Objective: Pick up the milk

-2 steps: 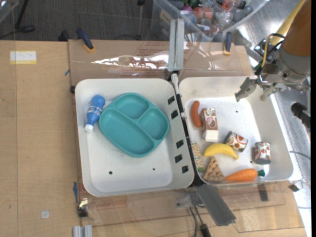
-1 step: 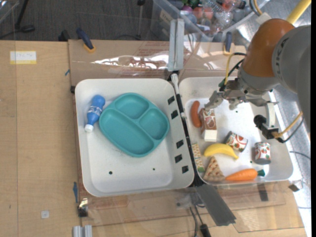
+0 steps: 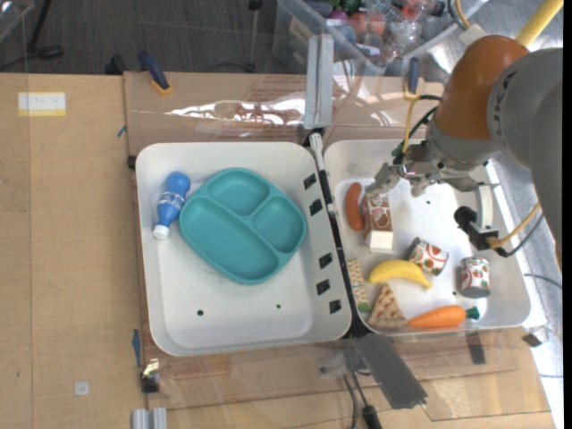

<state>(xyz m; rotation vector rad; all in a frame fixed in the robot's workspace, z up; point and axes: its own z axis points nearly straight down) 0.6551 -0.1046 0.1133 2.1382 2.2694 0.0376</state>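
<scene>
Right bin [image 3: 509,239], lower right of frame, front edge back:
- Carrot [image 3: 438,317], pizza slice [image 3: 384,307], banana [image 3: 399,273]: well clear of the pick.
- Two small patterned packs [image 3: 429,256] [image 3: 474,275]: lookalikes, so the wrong target is possible.
- White block [image 3: 382,239]: touching the milk's near end and likely to be nudged.
- Milk [image 3: 378,211], taken to be the brown-and-white carton at the bin's left side. A sausage [image 3: 355,206] lies just beside it and may be pinched with it.
- Gripper [image 3: 393,172]: just above the carton's far end; open or closed cannot be told. An off-centre grasp may tip or drop the carton.
</scene>
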